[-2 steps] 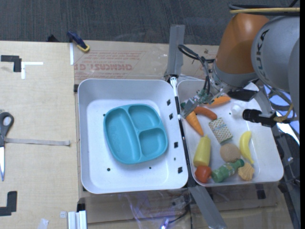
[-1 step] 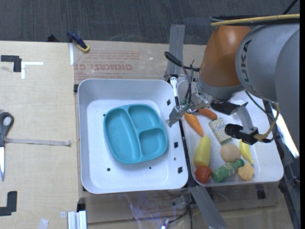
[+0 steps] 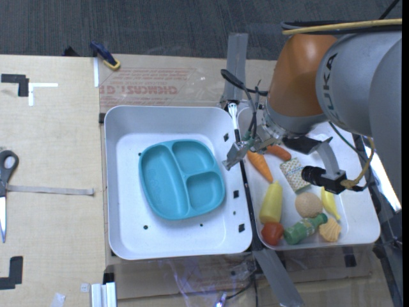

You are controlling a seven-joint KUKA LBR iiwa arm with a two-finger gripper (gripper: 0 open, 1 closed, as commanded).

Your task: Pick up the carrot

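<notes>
One arm reaching from right, gripper [image 3: 246, 147] low over carrot [image 3: 259, 164]; finger spread unclear.

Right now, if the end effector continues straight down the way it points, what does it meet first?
Probably the carrot lying in the right bin: the end effector hangs right above the carrot's upper end, near the wall between bins. Depth is unclear.

**Lighting and picture quality**

Even, bright overhead light; colours clean. White bins [image 3: 115, 190] close to blown out, the right one brightest toward 4 o'clock. Soft shadow along the left bin's inner walls at 9 o'clock. Sheen on the arm's orange band [image 3: 300, 69]. Dark floor at 12 o'clock holds little detail. Focus fair throughout; slight softness on the small items at 5 o'clock.
</notes>
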